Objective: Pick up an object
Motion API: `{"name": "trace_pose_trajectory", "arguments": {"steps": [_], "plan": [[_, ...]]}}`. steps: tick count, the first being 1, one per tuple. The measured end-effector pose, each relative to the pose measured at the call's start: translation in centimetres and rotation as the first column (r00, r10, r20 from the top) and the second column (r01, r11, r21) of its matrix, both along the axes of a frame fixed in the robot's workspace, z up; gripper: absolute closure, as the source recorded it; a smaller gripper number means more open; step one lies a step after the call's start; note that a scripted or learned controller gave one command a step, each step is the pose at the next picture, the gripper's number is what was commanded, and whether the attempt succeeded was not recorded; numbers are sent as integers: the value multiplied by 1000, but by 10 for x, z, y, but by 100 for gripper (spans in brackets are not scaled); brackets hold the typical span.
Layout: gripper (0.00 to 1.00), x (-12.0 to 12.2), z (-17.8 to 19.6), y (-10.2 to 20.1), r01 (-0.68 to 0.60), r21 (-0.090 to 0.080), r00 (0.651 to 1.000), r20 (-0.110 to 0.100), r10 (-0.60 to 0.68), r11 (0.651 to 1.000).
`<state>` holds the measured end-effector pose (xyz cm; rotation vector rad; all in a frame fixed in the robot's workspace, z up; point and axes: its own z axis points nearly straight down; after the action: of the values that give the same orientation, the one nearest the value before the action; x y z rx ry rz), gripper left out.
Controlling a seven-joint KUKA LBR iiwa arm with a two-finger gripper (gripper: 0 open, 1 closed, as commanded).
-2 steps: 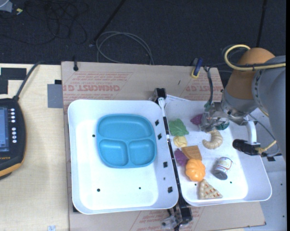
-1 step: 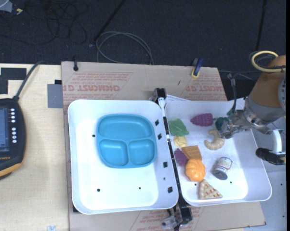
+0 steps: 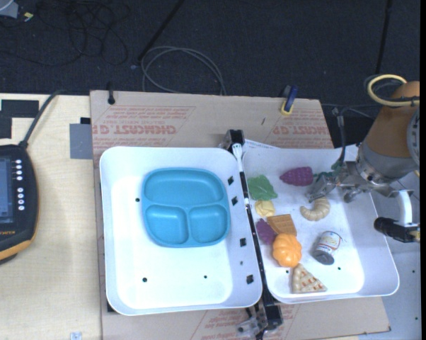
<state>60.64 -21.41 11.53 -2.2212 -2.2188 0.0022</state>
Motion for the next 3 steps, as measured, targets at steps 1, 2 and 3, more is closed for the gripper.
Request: {"name": "trace_pose_trajectory", "arguments": {"steps": [1, 2, 3], "plan": [[0, 38, -29, 88, -7, 2, 1000, -3, 7, 1000], [0, 38, 78, 44, 0, -2, 1000, 5, 0, 1000], [0, -28, -29, 45, 0, 3, 1000, -8, 0, 1000]]}}
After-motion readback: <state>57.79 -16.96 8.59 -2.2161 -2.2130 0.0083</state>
